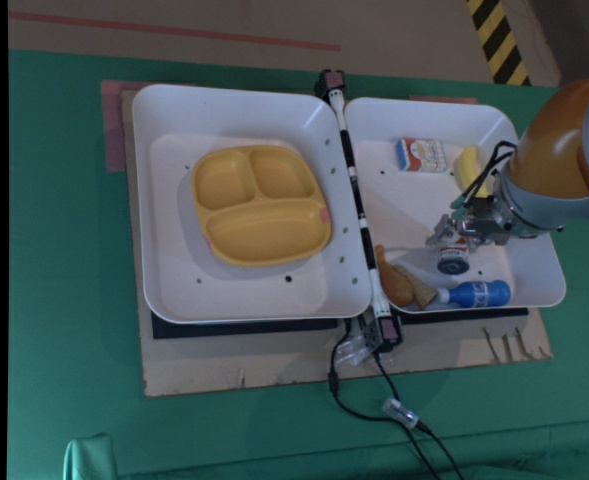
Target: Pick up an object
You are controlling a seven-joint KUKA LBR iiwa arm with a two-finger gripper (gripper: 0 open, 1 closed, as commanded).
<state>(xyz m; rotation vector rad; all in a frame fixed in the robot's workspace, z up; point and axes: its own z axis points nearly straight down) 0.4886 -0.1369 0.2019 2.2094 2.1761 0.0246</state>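
Big green table [74, 268], two white bins [174, 298], a yellow plate [261, 206] in the left one. Grey arm [564, 158] over the right bin, pincer [452, 230] just above a small round jar [453, 260]; open or shut, cannot tell. Might slip off the jar or bump the blue bottle [477, 293] close by.

There is one camera, fixed high above the counter [74, 268] and looking down at a slant rather than straight down. It stands far enough back to take in both white bins whole: the left bin [164, 118] and the right bin [374, 118] sit side by side near the middle of its view. Green counter runs round them on every side, and a strip of brown floor [224, 8] lies along the top. The arm [564, 158] comes in from the view's right edge.
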